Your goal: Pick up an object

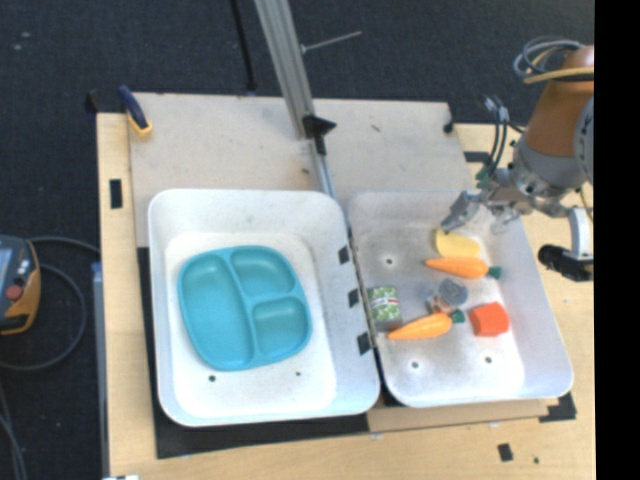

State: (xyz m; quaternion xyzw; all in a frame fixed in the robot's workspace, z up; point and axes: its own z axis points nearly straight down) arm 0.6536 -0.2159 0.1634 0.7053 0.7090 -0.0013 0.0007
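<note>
The right bin (520,368) holds several small items: a yellow piece (455,244), two toy carrots (458,266) (422,327), a grey round piece (450,293), an orange-red block (489,319) and a small green-labelled packet (383,305). My gripper (474,210) hangs over the bin's back right part, just above and behind the yellow piece. Nothing shows between its fingers.
The left bin (170,218) carries a teal divided plate (244,305). A metal post (290,68) rises behind the bins, and a clamp (135,110) sits at the bench's back left corner. Cables trail off the arm at the right.
</note>
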